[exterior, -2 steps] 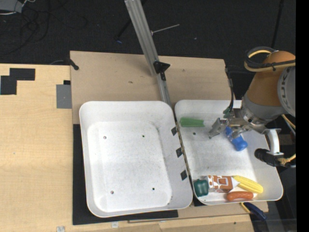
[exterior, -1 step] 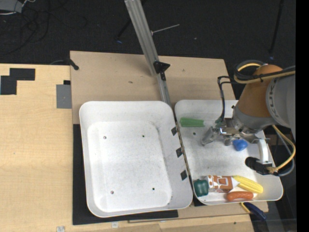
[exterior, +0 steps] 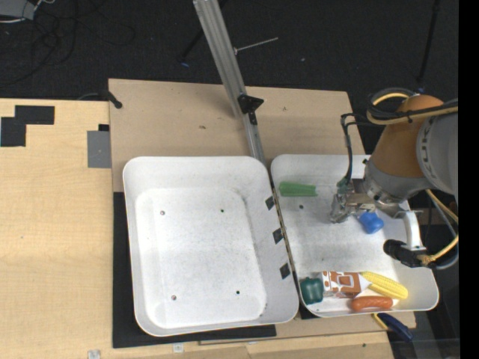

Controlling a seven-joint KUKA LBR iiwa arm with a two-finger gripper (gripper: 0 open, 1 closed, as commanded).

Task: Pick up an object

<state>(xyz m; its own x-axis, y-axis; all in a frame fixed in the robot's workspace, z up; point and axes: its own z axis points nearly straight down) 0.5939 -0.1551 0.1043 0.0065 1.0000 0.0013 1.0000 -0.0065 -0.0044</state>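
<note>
Lying along the near wall of the right bin (exterior: pixel 426 299) is a cluster of small items: a dark green piece (exterior: pixel 310 289) in the corner, an orange-and-white packet (exterior: pixel 343 283) beside it, a yellow toy corn cob (exterior: pixel 385 285), and a reddish sausage-shaped toy (exterior: pixel 370 303) touching the cob's near side. The left bin (exterior: pixel 142 200) sits just beside, with nothing the task needs in it.

Farther back, in the middle of the right bin, a small blue object (exterior: pixel 370 221) lies just beside the gripper (exterior: pixel 344 206), on its right-hand side in the view. The gripper hangs low over the bin floor, under the grey arm (exterior: pixel 441 155) with its orange band. Whether it is open or closed I cannot tell from this angle, and nothing can be seen held in it. Beyond it, near the far wall, a flat green block (exterior: pixel 297 190) rests alone.

My judgement is that the blue object is the likeliest target, and the risk lies in the offset: the gripper appears to stand next to it, not over it, so closing here may catch only air or nudge the piece away. A rounded little piece could also squirt out of a pinch. The crowded near-wall cluster would be harder still, since neighbours touch and the wall blocks a clean approach.

At the far end, a slanted aluminium rail (exterior: pixel 224 58) rises behind both bins.
</note>
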